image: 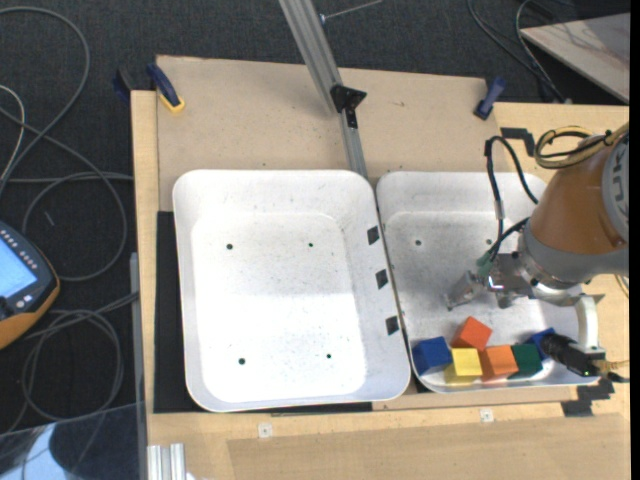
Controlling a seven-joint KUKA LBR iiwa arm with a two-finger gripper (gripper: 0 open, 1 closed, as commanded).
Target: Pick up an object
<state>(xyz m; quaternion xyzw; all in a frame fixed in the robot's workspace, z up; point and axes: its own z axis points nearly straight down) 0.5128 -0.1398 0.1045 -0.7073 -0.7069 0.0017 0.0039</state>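
Several blocks crowd the right bin's [440, 198] front edge: blue block [431, 353], yellow block [466, 364], two orange blocks [476, 332], green block [527, 358]. The end effector [470, 288] hovers just behind them, carrying nothing; I cannot tell its opening. Approach stage; next, descend onto one block.

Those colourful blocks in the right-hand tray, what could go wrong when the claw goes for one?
The blocks sit packed together in the near corner of the right bin, so the claw may knock neighbours or clamp two. They hug the bin's wall, which could block a finger. The orange block lies tilted on the others and might slip.
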